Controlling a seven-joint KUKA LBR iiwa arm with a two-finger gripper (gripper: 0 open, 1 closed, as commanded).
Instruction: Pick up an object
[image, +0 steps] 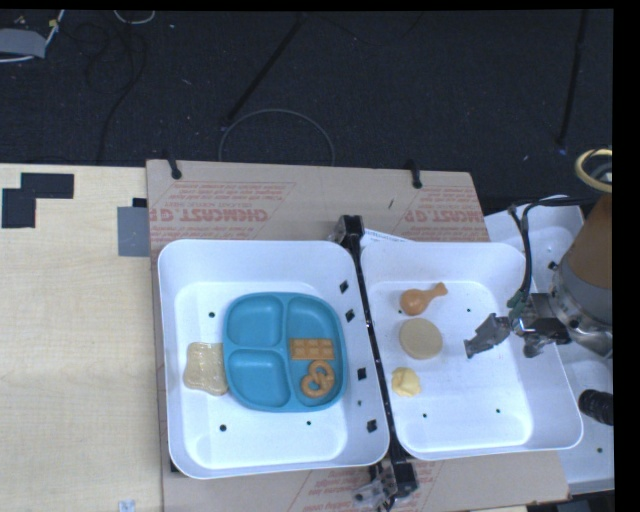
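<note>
Start at the left bin (185, 440), where you see a pale slice of toast (205, 368) lying on the floor at the bin's nine o'clock, touching the left edge of a blue divided plate (262, 385). On that plate, an orange waffle piece (312, 349) sits in the compartment at three o'clock, and a pretzel (318, 381) lies just below it toward four o'clock. Move across the black hinge between the bins and you reach the right bin (540, 430). Three items line up down its left side: an orange drumstick (422, 297) at about ten o'clock of the bin, a round tan biscuit (421, 339) just under it at nine o'clock, and a small yellow lump (405, 381) at eight o'clock, near the biscuit but apart from it. Further right, the gripper (486, 338) hangs over the bin floor at three o'clock, well apart from the biscuit, with its dark fingers pointing toward it. You can see nothing between them; how far they are spread I cannot tell you. The grey arm (585, 300) enters behind it from the right.
</note>
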